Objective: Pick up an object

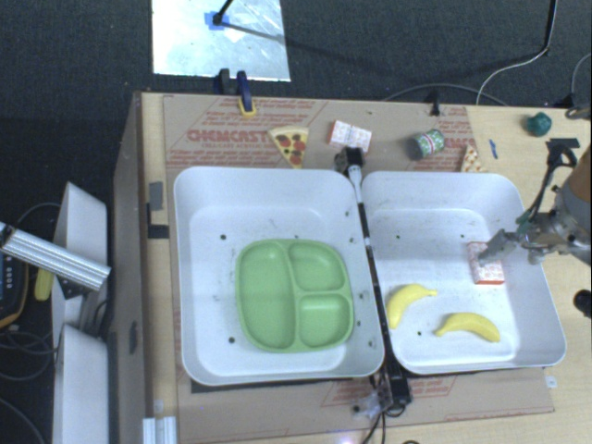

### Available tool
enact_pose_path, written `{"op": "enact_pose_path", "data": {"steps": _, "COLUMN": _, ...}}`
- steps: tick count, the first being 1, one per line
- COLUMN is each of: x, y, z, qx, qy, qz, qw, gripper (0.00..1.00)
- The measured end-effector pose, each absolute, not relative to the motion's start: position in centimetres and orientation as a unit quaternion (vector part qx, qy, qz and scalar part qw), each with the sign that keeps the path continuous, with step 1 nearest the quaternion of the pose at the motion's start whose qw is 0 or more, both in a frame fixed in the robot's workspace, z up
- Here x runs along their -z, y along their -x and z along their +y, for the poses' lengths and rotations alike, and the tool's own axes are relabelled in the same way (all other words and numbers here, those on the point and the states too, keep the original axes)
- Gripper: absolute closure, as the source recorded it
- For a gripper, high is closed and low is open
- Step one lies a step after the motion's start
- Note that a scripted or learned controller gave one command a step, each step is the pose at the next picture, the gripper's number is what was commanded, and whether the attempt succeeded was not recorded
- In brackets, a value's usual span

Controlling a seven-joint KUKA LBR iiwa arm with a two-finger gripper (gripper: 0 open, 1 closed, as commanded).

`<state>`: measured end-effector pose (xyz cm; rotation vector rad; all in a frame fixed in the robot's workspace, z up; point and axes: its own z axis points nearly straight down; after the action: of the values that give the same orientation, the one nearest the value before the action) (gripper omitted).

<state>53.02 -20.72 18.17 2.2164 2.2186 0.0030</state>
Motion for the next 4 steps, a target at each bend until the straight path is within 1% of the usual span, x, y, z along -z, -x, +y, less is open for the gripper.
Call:
{"op": "enact_pose_path", "data": {"steps": 1, "x": -10.7, "y": -52.9, "z": -20.6, "qx": 0.0001, "qy": -0.707, "qz": 0.707, "qw": -0.001, "gripper": 0.0}}
{"op": "enact_pose_path", "data": {"steps": 2, "x": -8.9, "y": -57.6, "z": -20.8, "qx": -0.0019, "qy": -0.706, "qz": 0.708, "qw": 0.006, "gripper": 0.0}}
{"op": "enact_pose_path", "data": {"steps": 3, "x": -20.1, "y": -53.9, "z": -20.7, "qx": -0.0012, "qy": -0.706, "qz": 0.708, "qw": 0.004, "gripper": 0.0}}
{"op": "enact_pose_path", "data": {"steps": 4, "x": -8.5, "y": -55.1, "z": -20.6, "qx": -0.0005, "qy": -0.707, "qz": 0.708, "qw": 0.001, "gripper": 0.0}}
